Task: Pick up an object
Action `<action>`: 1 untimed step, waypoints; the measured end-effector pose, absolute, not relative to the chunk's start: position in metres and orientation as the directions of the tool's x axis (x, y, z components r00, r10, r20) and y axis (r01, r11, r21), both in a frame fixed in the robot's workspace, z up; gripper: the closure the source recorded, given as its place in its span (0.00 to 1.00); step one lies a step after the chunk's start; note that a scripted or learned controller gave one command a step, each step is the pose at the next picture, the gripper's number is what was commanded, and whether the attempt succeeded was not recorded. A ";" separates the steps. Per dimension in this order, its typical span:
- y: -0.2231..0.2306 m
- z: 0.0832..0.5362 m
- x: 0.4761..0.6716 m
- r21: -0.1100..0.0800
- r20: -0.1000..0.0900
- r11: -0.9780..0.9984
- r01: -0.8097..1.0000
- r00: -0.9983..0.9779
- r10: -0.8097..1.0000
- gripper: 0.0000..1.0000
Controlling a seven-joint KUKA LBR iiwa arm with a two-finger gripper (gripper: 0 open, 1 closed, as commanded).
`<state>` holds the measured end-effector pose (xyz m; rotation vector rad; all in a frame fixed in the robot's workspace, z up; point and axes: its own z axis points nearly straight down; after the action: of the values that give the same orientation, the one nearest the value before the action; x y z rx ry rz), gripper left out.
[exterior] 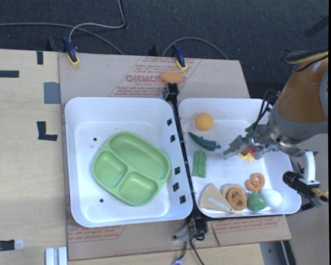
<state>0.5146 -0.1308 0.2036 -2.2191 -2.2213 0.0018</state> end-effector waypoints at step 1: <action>-0.092 0.145 0.572 -0.003 0.001 0.002 1.000 -0.002 1.000 0.00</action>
<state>0.5719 -0.0922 0.1445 -2.2171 -2.2221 0.0026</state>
